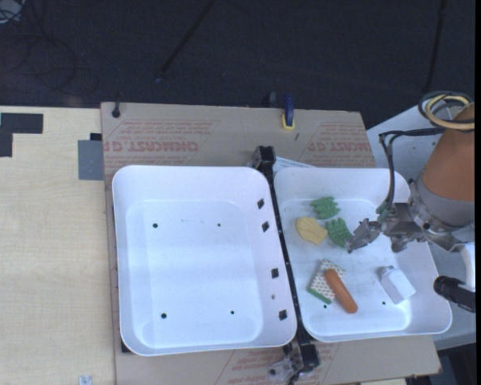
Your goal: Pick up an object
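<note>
The table (40,255) is made of light wood, with a few dark grey shapes (16,131) stuck on its far left part. A flat brown cardboard sheet (192,135) with red print lies on top of it. A small blue and yellow clamp (288,112) sits at the sheet's far edge. Behind the table the floor (248,38) is dark, and thin cables (24,10) run across it.
</note>
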`<state>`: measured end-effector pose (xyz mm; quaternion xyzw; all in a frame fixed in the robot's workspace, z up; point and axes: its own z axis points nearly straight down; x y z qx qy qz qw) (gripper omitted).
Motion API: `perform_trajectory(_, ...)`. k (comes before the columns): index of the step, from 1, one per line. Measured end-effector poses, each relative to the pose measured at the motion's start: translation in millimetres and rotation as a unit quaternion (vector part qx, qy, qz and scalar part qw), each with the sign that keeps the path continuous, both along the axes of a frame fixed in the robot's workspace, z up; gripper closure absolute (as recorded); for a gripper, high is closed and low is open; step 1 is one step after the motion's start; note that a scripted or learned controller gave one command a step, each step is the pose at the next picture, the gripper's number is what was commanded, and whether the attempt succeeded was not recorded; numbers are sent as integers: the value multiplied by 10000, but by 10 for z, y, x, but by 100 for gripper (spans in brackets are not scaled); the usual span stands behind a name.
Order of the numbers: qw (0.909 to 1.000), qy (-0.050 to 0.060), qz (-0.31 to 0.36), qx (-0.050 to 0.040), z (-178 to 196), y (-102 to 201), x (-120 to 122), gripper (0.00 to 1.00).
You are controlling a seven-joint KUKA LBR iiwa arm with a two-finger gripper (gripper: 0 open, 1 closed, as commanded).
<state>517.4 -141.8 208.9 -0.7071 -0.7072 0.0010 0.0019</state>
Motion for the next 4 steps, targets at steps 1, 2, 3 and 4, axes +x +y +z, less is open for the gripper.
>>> perform_trajectory(1, 10000, 28, 23, 20, -207, 758, -441, 0)
perform_trajectory(2, 10000, 5, -5, -8, -726, 563, -9, 0)
perform_trajectory(3, 10000, -17, -3, -13, -1226, 596, 289, 0)
perform_trajectory(4, 10000, -62, -49, -41, 180, -308, -381, 0)
